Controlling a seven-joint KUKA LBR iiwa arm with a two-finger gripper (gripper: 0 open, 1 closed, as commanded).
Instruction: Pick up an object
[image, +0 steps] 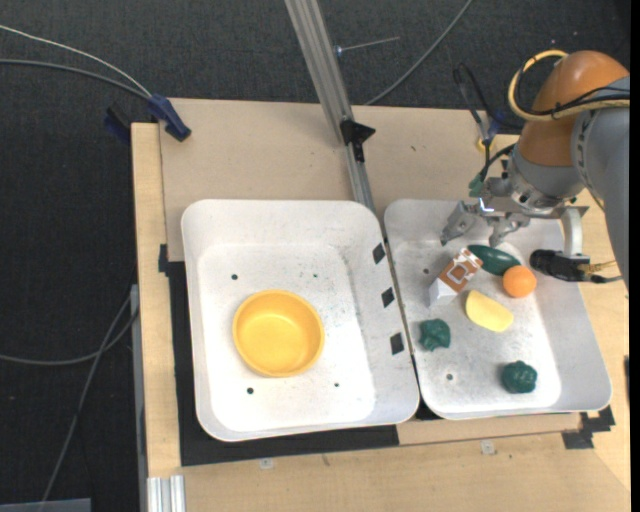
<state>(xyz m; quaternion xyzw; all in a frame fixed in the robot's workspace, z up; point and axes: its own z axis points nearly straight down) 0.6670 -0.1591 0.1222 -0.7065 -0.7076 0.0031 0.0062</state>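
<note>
Objects lie in the right bin: a dark green piece just beside an orange ball. The pincer hovers spread open just above the green piece, holding nothing.

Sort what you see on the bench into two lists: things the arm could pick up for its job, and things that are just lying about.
Could be picked:
yellow bowl
orange ball
yellow piece
dark green oval
brown and white block
two green lumps

Lying about:
blue clamp
metal pole
loose cables
</note>
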